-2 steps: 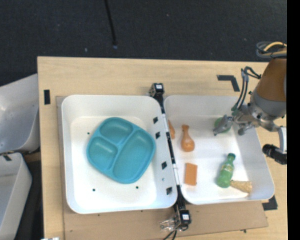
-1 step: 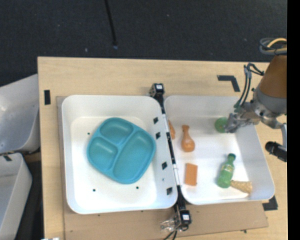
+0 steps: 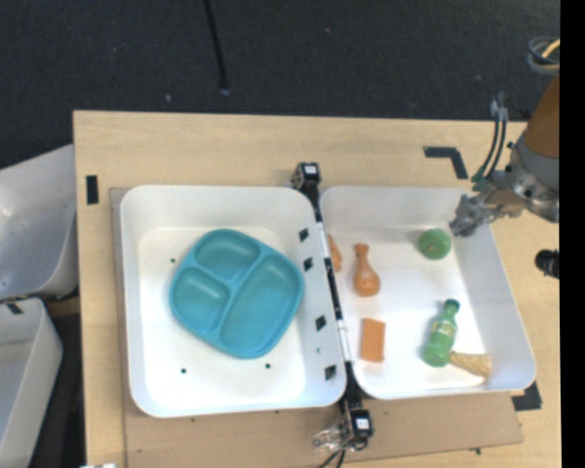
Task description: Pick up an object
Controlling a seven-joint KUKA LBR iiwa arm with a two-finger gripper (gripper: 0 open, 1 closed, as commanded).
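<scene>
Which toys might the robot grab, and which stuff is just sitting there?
For the job:
- the robot's hand, above the right bin
- small green ball, nearest the hand
- green plastic bottle
- orange gourd-shaped toy
- flat orange block
- tan cone-shaped piece

Just sitting:
- blue divided plastic plate in the left bin
- two shallow white bins
- wooden bench

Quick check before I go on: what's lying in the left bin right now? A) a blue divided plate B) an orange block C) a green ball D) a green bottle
A: the blue divided plate lies in the left bin, while the green bottle, orange block and green ball are all in the right bin.
</scene>
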